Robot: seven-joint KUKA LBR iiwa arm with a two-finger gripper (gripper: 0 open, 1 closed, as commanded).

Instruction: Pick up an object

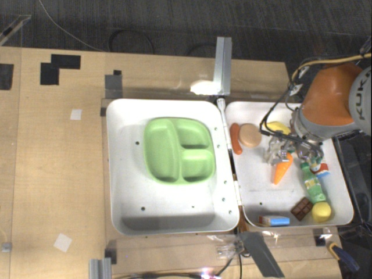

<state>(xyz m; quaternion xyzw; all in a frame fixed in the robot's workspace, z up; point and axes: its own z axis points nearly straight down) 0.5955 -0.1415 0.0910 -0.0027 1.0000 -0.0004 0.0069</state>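
My gripper [283, 151] hangs low over the right bin [256, 188], under the grey wrist with its orange band [329, 96]. Its tip is right above the upper end of an orange carrot [282, 172], and I cannot tell whether it touches the carrot. Behind the gripper lies a yellow banana [277, 127], partly hidden by cables. To the left sit a tan round piece [250, 136] and a red sausage [235, 139]. A green bottle [314, 183], a yellow lemon [321, 211], a brown chocolate block [301, 208] and a blue marker [275, 220] lie toward the bin's front right.
The left bin [125, 205] holds a green divided plate [177, 150]. A metal post [223, 67] stands behind the wall between the two bins. Bare bin floor shows left of the carrot around [253, 176].
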